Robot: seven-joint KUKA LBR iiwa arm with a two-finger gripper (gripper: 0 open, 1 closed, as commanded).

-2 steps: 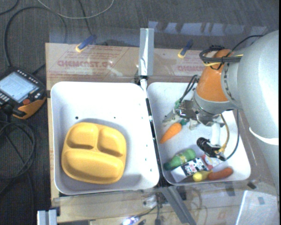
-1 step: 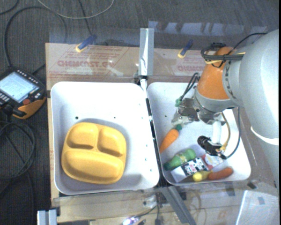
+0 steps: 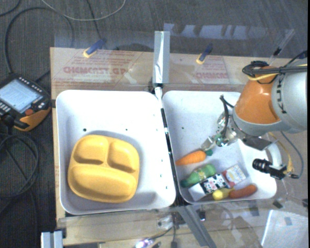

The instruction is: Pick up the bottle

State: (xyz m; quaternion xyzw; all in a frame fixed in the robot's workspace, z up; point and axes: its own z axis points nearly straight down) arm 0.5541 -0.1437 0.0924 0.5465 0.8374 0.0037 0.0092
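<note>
The green bottle (image 3: pixel 198 175) lies on its side near the front of the right bin (image 3: pixel 191 112), its cap end pointing left. My gripper (image 3: pixel 220 138) hangs over the middle of that bin, up and to the right of the bottle and clearly apart from it. It sits just above the leafy end of an orange carrot (image 3: pixel 191 157), which lies between the gripper and the bottle. The orange-banded wrist (image 3: pixel 256 105) covers the bin's right side.
A small printed box (image 3: pixel 235 174), a dark-labelled packet (image 3: pixel 212 183), a yellow piece (image 3: pixel 220 194) and a red sausage-shaped toy (image 3: pixel 243 191) crowd the right bin's front corner beside the bottle. A yellow compartment tray (image 3: pixel 104 168) lies in the left bin (image 3: pixel 93 107).
</note>
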